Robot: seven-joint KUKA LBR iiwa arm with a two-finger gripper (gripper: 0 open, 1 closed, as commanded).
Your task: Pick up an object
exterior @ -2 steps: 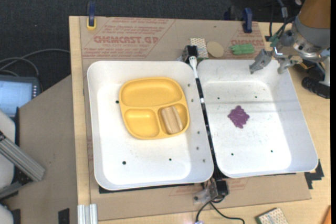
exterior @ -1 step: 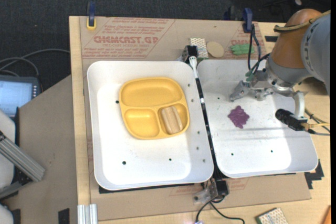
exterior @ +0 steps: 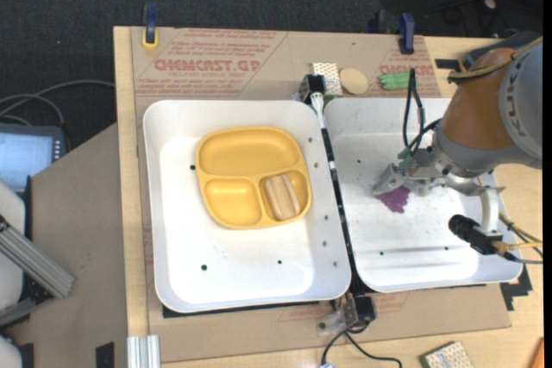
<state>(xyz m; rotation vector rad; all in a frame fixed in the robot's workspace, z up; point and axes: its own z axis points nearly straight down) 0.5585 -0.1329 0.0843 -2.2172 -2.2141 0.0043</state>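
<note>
One grey arm (exterior: pixel 492 116) reaches leftward, its pincer (exterior: pixel 392 184), grip unclear, low over a purple object (exterior: pixel 395 200)

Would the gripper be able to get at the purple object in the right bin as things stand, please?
Probably yes. The gripper sits right beside the purple object in the right bin, with bare bin floor around it and nothing lying over it.

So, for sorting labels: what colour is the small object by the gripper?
Purple, seen in the camera view.
</note>
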